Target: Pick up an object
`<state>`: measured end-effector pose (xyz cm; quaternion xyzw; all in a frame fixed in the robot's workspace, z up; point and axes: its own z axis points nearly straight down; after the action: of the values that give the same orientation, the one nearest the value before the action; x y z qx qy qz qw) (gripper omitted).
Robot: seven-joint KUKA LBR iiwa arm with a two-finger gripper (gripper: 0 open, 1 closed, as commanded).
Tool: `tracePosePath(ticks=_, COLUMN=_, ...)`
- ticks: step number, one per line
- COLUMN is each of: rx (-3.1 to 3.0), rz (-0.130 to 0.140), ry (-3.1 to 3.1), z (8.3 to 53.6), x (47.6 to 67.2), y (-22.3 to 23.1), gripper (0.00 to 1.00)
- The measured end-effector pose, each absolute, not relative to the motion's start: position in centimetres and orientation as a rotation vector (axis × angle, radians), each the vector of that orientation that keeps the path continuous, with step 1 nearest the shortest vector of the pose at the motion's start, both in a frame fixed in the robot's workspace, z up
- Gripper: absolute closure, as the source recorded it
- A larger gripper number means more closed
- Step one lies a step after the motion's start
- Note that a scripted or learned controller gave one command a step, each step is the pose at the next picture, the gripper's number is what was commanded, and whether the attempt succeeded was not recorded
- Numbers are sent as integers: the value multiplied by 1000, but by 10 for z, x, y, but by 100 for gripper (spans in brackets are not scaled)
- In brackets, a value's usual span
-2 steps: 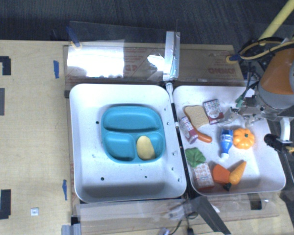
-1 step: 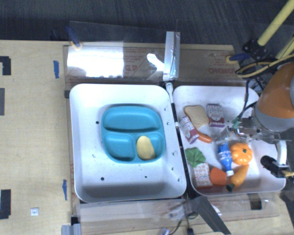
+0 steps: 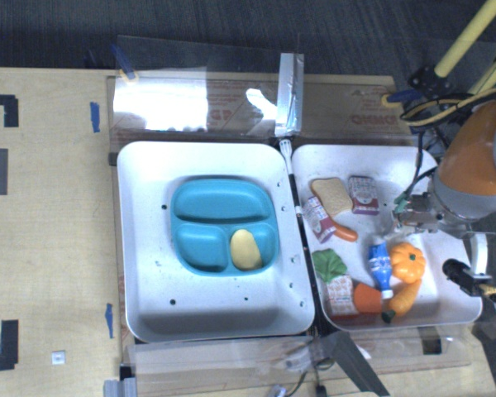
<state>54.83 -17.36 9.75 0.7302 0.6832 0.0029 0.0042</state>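
Over the desk (image 3: 41, 246) from above: the left bin (image 3: 140, 222) carries a blue tray (image 3: 219, 205) with a yellow egg (image 3: 245, 249) in its lower right pocket. Landmark now is the blue bottle (image 3: 380, 270) in the right bin (image 3: 455, 300). An orange pumpkin (image 3: 408, 265) touches its right side, a carrot (image 3: 402, 299) just below, a red piece (image 3: 368, 298) at its lower left. Left of it lie a green leaf (image 3: 329, 263) and a carton (image 3: 340, 294). Up and left, bread (image 3: 331, 195), a wrapper (image 3: 318, 220), a sausage (image 3: 345, 233), a small red box (image 3: 364, 193). The gripper (image 3: 412, 216) hangs just above the bottle and pumpkin; whether it grasps anything, I cannot tell.
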Motion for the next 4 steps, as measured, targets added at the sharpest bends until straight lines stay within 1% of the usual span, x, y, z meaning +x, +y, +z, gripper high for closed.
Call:
tracePosePath(ticks=1, rx=2288, rz=8, ry=2142, z=97, x=548, y=-174, gripper=0)
tracePosePath(ticks=2, rx=2318, rz=7, ry=2112, z=87, x=512, y=-163, gripper=0)
tracePosePath(ticks=3, rx=2317, rz=11, ry=2107, z=97, x=513, y=-164, gripper=100)
tracePosePath(ticks=4, rx=2318, rz=10, ry=2107, z=97, x=513, y=-164, gripper=0)
